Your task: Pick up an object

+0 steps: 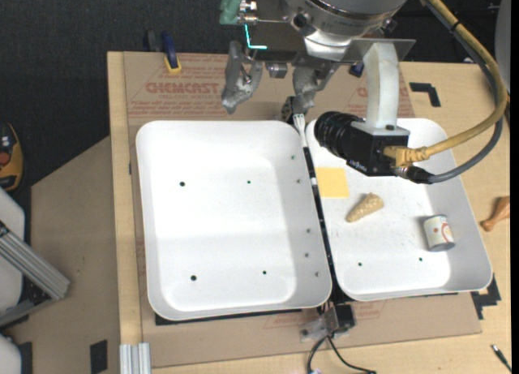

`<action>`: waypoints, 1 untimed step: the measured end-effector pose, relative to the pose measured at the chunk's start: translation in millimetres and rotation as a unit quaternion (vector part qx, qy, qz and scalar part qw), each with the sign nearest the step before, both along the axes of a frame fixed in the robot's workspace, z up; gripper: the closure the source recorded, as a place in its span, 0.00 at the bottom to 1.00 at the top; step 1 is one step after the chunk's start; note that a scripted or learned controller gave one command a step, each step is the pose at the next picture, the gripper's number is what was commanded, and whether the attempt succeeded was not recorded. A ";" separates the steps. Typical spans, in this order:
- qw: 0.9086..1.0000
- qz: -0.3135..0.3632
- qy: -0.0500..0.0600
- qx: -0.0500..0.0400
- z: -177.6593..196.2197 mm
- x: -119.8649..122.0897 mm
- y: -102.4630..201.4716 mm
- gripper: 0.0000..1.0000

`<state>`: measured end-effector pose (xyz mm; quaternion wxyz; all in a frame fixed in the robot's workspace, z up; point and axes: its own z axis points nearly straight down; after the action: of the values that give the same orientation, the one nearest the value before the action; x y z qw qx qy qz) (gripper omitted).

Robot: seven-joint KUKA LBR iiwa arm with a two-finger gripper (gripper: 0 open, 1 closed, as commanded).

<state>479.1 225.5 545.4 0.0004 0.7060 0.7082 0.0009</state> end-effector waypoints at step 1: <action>1.000 0.001 -0.002 0.001 11.0 0.2 1.0 1.00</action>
<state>479.4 226.4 556.4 0.0013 0.7053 0.7089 0.0031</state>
